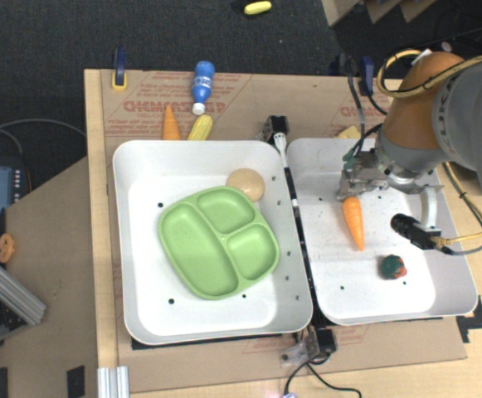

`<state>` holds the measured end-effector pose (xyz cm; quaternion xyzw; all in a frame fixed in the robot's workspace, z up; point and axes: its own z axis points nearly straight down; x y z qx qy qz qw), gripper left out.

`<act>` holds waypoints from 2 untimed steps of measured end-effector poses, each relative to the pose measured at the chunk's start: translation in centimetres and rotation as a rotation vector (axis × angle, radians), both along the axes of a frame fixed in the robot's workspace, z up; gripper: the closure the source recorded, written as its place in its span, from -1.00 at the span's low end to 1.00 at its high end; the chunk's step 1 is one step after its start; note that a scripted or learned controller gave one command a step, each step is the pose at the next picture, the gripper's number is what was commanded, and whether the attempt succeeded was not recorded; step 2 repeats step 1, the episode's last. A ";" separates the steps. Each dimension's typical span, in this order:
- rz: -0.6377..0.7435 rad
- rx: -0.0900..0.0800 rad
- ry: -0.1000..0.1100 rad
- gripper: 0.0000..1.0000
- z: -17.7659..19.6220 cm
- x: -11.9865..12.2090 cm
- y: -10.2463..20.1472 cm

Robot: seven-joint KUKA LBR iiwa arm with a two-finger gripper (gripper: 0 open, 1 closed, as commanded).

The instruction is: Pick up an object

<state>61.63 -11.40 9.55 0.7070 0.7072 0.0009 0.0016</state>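
Here's the grey arm (460, 110), with its orange band, reaching in from 3 o'clock, and the gripper (357, 185) is low over the right bin (373, 293), a shallow tray of smooth white plastic with rounded corners. Open or closed? Can't tell from up here. Right beneath it, at its 6 o'clock, lies the carrot (353, 220): a smooth orange cone, thick end up against the gripper, taper pointing to about 5 o'clock. Whether the two touch, I can't make out. Off at the carrot's 4 o'clock sits a small round dark-green thing (392, 266) with a red spot, well apart from it. In the left bin (141, 189), a glossy pale-green plate (195, 247) split into three hollows, and a tan rounded lump (246, 183) touching its rim at 1 o'clock. On the bare cardboard at 12 o'clock of that bin: a blue-and-white bottle (202, 85), a yellow cob (200, 127), an orange cone (170, 123)
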 end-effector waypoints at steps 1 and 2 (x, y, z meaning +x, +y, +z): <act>0.008 0.003 -0.002 1.00 9.5 -3.0 8.8; 0.008 0.003 -0.002 1.00 9.5 -3.0 8.8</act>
